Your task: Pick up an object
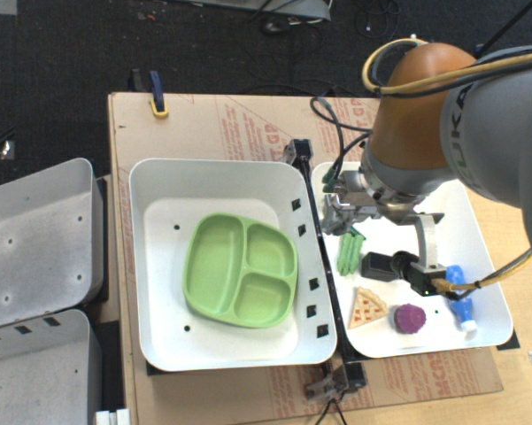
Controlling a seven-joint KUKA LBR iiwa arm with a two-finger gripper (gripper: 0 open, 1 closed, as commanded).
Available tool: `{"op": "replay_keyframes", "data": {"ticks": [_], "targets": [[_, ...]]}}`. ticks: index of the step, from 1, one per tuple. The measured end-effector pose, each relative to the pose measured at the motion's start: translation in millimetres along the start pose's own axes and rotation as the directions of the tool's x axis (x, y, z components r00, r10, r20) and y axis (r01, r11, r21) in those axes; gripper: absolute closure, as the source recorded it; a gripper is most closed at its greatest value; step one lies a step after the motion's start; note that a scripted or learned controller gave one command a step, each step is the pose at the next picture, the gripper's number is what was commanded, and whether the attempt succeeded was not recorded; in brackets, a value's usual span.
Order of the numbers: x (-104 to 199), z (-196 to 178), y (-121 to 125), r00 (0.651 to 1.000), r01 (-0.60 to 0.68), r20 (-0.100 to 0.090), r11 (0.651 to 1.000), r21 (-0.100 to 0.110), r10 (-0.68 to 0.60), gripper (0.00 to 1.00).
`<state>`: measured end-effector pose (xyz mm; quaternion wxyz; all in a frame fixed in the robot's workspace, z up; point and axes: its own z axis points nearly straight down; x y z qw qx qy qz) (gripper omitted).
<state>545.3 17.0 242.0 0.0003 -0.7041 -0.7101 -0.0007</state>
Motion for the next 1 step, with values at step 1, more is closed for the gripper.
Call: {"op": "replay_keyframes", "data": {"ticks": [1], "targets": [[50.8,15.7,0.0,1.0,-0.001,0.0,1.0,0.003,0.001,1.0]]}}
